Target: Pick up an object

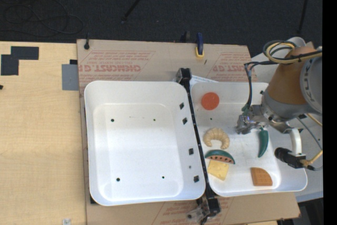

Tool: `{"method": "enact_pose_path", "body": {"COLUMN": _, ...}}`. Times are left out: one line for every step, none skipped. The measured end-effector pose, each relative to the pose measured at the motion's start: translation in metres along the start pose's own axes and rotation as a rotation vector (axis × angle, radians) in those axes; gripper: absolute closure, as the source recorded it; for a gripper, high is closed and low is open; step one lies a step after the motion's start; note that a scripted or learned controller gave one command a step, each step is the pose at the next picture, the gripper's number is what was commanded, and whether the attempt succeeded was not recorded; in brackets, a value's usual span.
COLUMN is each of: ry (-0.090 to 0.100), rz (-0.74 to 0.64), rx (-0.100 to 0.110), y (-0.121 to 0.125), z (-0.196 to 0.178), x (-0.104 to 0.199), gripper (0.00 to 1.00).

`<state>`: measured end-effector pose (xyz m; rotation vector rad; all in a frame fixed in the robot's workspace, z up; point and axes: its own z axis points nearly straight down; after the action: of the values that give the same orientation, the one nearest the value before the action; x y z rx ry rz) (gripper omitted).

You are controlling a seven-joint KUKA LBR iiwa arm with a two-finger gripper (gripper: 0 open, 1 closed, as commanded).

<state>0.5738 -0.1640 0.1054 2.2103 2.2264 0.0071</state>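
Two-finger metal gripper hovered low in right white bin near green pepper-shaped toy; jaw state indiscernible; nothing lifted yet.

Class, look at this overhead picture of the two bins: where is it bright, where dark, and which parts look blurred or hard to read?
Camera view: the two white bins are brightest, nearly washed out; the floor behind is dark, its cables barely legible. The croissant and orange ball cast only faint shadows, so the light is soft. The pincer looks soft and cluttered by wiring, so its detail is hard to make out.
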Motion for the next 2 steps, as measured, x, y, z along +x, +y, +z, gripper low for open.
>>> {"method": "enact_pose_path", "body": {"ry": -0.001, "rz": 0.005, "rx": 0.004, "y": 0.070, "z": 0.019, "x": -0.013, "gripper": 1.00}}
{"method": "enact_pose_path", "body": {"ry": 0.002, "rz": 0.005, "rx": 0.009, "y": 0.070, "z": 0.018, "x": 0.022, "gripper": 1.00}}
